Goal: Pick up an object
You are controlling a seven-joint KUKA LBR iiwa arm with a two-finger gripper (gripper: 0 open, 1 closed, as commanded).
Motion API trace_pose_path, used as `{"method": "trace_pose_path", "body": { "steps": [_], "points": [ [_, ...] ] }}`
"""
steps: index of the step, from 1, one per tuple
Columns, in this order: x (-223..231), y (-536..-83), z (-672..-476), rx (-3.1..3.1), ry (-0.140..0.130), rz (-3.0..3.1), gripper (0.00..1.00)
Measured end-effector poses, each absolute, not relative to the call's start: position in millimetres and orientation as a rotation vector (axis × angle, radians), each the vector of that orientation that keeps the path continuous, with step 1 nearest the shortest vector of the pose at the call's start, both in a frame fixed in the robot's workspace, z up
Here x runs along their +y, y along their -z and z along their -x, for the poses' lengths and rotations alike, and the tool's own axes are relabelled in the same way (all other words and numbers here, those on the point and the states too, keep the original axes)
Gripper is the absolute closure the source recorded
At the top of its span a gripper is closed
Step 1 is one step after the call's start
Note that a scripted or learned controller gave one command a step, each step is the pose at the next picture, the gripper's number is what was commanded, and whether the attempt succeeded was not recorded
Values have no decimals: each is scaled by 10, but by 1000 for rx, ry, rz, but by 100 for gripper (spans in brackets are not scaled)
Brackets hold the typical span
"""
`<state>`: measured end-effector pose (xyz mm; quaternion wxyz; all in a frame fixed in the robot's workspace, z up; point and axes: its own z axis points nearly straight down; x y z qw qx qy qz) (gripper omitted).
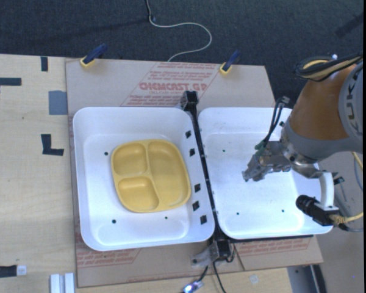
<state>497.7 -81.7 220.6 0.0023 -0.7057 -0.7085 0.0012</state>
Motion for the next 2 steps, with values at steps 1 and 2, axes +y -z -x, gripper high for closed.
{"method": "trace_pose_path", "body": {
  "steps": [1, 2],
  "points": [
    [-468, -2141, -4924, -2223, -4, 2215, 100],
    [-490, -2141, -4892, -2221, -4, 2217, 100]
  ]
}}
